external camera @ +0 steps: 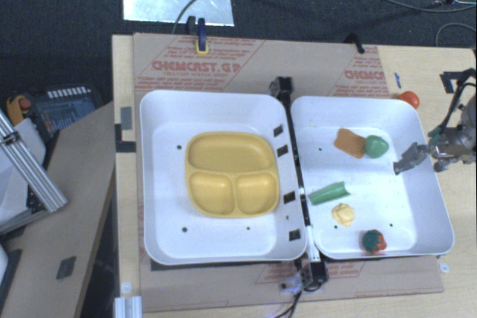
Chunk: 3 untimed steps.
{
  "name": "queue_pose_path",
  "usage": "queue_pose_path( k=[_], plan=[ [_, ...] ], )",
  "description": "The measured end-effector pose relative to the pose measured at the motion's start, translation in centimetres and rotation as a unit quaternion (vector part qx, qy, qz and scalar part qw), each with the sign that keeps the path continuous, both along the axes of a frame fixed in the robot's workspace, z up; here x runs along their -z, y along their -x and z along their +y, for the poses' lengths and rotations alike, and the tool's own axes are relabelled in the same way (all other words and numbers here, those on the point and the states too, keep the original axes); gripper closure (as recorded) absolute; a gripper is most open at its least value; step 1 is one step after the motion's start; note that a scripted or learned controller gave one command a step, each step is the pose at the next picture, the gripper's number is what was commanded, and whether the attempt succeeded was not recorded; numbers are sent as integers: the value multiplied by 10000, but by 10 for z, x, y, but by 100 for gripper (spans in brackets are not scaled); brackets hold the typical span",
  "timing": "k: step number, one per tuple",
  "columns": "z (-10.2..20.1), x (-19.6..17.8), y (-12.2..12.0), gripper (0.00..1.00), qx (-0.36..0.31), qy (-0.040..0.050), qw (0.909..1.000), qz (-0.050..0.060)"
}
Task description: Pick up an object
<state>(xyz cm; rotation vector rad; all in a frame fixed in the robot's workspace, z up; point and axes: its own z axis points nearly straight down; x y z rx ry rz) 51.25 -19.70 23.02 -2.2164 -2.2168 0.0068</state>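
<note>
The gripper [406,161] was parked at the right bin's [428,234] edge, its state couldn't be told, and the green pepper [328,194] mid-bin looked light, slick plastic, best pinched across its narrow middle.

the gripper [408,160] reaches in from the right edge (wrist partly cut off), angled leftward and slightly down.

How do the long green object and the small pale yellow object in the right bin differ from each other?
The long green object is green, the pale yellow object creamy yellow. The green one is a slim stick lying at a slant; the yellow one is short and lumpy. The green one lies nearer the divider between the bins, the yellow one just below it. Both rest on the floor of the right bin, apart from the gripper.
</note>
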Motion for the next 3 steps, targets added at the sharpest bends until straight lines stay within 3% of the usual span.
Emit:
queue_pose_path(
  k=[1, 3],
  plan=[
    [0, -5, -2, 0, -15, 12, 10000, -45],
    [2, 101, -7, 0, -3, 2, 10000, -22]
  ],
)
